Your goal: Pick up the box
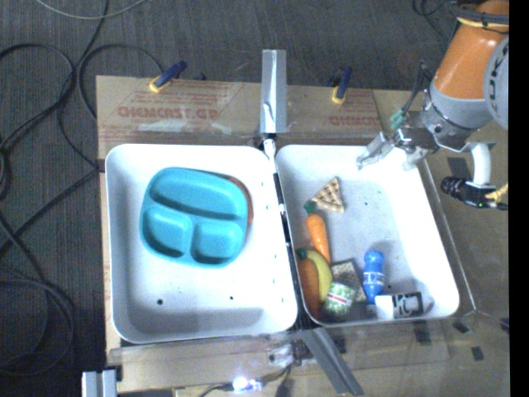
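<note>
- One box point(407, 304), black and white, lies flat in the right bin's point(430, 222) near right corner, just beside a blue bottle point(374, 271).
- Carrots point(318, 236), a banana point(319, 273) and a waffle wedge point(330, 195) line that bin's left side.
- End effector point(387, 147) hovers over the far right rim, fingers apart, gripping nothing.
- Left bin point(124, 304) carries a blue tray point(195, 216).

Arm point(475, 64) cut off by right edge; brown object point(240, 190) mostly hidden under blue tray point(195, 216); box label point(407, 304) unreadable.
</note>
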You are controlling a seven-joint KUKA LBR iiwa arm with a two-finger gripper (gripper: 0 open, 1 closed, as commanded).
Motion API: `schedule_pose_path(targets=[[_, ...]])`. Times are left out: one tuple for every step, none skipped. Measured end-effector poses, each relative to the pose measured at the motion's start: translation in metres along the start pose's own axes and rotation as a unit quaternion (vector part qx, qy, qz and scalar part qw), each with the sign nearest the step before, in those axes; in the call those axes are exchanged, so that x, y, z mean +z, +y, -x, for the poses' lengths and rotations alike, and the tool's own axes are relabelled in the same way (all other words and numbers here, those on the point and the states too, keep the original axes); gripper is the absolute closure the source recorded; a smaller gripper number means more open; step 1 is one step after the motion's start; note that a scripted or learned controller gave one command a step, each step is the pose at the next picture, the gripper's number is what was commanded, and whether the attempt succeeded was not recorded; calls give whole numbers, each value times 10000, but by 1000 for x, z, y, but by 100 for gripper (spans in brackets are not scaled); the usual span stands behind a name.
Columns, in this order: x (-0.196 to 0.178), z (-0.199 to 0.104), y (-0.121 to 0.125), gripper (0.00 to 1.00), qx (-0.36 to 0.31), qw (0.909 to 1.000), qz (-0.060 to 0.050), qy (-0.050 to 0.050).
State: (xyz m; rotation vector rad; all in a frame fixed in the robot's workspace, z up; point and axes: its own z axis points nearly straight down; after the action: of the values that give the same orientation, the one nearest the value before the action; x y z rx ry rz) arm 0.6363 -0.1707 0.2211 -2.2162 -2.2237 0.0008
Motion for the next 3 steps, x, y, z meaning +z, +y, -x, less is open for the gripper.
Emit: schedule_pose_path(targets=[[-25, 16, -13, 0, -1375, 9905, 5, -27], [50, 39, -125, 0, 390, 9992, -6, 6], [106, -27, -84, 0, 503, 9987, -12, 3]])
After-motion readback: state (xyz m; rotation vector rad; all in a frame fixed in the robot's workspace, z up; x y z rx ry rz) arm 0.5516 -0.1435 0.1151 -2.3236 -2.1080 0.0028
